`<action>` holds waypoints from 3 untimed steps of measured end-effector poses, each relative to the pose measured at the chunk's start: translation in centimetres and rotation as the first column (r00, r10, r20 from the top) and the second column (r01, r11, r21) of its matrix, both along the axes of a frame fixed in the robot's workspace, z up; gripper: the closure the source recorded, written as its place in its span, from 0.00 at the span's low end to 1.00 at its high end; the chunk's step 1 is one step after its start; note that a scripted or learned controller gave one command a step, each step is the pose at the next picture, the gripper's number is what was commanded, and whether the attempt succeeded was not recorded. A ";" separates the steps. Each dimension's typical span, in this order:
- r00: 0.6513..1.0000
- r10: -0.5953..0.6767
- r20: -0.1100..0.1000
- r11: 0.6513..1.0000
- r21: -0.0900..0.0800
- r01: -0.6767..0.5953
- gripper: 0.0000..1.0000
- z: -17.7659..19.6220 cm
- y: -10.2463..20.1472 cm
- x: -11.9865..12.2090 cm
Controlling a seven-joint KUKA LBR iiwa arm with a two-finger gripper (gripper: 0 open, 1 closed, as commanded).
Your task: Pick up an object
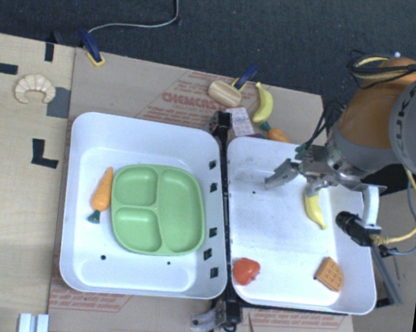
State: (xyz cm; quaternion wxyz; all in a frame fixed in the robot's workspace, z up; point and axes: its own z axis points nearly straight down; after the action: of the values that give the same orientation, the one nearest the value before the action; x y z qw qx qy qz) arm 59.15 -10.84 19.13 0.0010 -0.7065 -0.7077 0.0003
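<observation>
Yellow banana [315, 209] lies just below-right of the gripper [298, 178], long axis running down-right; the fingers are spread apart

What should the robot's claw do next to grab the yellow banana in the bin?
Probably slide a little toward the near edge of the right bin and then lower. The gripper hangs open above the bin floor, with one finger reaching left and the other just over the top end of the banana. The banana lies beside the fingers, not between them, so it isn't held yet.
</observation>
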 end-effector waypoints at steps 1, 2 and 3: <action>1.000 -0.002 0.003 1.000 -0.004 0.002 0.00 6.5 -5.7 0.7; 1.000 -0.002 -0.004 1.000 -0.002 0.002 0.00 -6.0 -10.5 4.2; 1.000 0.000 0.004 1.000 -0.004 0.000 0.00 -10.4 -10.9 3.4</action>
State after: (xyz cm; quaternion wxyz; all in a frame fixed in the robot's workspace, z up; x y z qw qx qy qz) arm 62.55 -21.77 8.70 -0.0018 -0.7066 -0.7077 0.0000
